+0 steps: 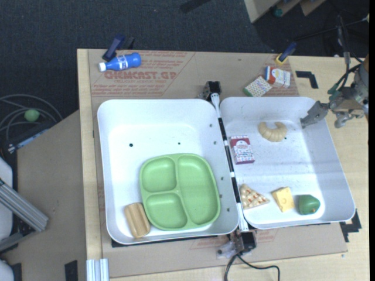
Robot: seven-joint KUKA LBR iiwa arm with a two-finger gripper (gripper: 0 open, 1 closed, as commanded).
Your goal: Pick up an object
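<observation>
The right bin (pixel 328 157) holds a tan croissant (pixel 273 130), a red and white packet (pixel 242 150), a waffle-patterned wedge (pixel 253 196), a yellow cheese block (pixel 283 199) and a green round fruit (pixel 308 204). In the left bin (pixel 117 133) lie a green divided plate (pixel 178 190) and a tan bread piece (pixel 137 219). My gripper (pixel 325 119) hangs over the right bin's far right corner, to the right of the croissant. Its fingers (pixel 310 114) are spread open with nothing between them.
On the bench behind the bins lie a blue and white bottle (pixel 120 62), a blue clip (pixel 287 52) and small printed boxes (pixel 268 82). A black clamp (pixel 212 90) joins the bins at the back. Cables lie on the floor at left.
</observation>
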